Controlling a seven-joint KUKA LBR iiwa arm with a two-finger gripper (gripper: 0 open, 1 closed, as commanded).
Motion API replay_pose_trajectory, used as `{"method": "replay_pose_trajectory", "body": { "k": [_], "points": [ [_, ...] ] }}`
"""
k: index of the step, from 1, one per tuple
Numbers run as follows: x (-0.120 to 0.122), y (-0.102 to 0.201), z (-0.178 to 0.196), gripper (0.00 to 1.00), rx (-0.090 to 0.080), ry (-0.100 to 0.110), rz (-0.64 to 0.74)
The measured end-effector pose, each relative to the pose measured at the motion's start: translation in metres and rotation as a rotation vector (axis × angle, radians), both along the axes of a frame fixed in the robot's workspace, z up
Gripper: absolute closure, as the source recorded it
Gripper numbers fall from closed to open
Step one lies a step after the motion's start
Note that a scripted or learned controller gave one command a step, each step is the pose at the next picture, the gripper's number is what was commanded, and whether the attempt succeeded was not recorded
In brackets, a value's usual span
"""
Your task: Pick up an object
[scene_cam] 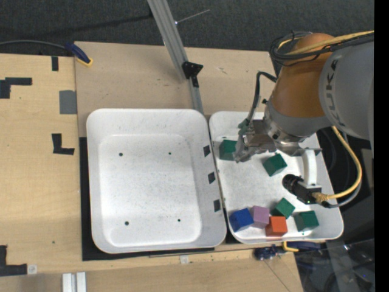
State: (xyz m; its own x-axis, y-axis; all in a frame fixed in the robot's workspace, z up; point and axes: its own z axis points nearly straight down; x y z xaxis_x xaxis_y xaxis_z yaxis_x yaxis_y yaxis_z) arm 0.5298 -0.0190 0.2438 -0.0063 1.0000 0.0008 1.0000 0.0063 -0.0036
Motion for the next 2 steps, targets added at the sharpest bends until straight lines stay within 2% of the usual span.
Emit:
{"method": "replay_pose_trajectory", "body": {
  "k": [2],
  "points": [
    [0.03,0.116,-0.017,1.0,0.0,-0.001,0.001]
  ]
}}
